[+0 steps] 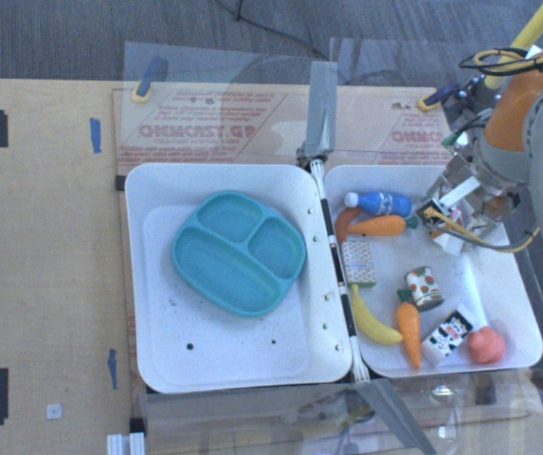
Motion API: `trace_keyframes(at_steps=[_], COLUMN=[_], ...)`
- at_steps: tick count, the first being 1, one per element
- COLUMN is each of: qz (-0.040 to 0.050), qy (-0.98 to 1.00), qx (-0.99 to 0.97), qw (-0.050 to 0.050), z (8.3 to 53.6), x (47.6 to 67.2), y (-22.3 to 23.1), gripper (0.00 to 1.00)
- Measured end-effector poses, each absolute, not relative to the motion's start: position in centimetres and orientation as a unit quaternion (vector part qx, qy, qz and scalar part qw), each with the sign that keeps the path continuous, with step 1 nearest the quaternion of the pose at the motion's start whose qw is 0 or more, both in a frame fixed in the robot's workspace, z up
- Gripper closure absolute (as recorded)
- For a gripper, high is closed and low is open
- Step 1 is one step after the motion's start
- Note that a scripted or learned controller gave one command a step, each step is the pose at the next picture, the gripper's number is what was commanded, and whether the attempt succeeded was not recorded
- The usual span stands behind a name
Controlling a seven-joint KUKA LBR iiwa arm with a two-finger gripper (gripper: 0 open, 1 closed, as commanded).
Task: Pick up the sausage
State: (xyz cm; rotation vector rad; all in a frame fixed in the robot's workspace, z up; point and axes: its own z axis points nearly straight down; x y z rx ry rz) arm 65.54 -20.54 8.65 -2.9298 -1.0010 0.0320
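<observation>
Jaws cannot be read from this slanted view, so whether they are spread or closed is not to be told; nothing is seen held in them. Gripper (pixel 449 218) hangs over the upper right part of the right bin (pixel 517 297), below the grey arm (pixel 536 131) and its orange band (pixel 510 112), with cables looping about it; it stands apart from the toys to its left.

Sausage (pixel 344 222), a reddish-brown curved piece, lies at the upper left of the right bin, close to the bin's left wall; an orange carrot (pixel 378 226) lies across its upper end, touching it; a blue bottle (pixel 379 202) lies just above the carrot. Below the sausage sits a small patterned block (pixel 358 262); below that a banana (pixel 370 317); beside the banana a second carrot (pixel 409 333), upright in the view; a brown cube (pixel 424 287) sits above it; a black-and-white carton (pixel 447 337) and a pink ball (pixel 486 345) lie at the lower right.

Left bin (pixel 157 349) bears a teal divided plate (pixel 240 252).
</observation>
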Motion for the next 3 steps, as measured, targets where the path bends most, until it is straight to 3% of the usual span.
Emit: trace_keyframes(at_steps=[1, 2, 3], qz=[-0.0011, -0.001, -0.002], qy=[-0.366, -0.419, -0.419], qx=[-0.931, -0.908, -0.908], qw=[-0.003, -0.001, -0.002], z=[8.8, 8.7, 9.8], x=[61.7, 65.2, 65.3], y=[-13.2, -18.8, -18.9], gripper=[0.0, 0.0, 1.0])
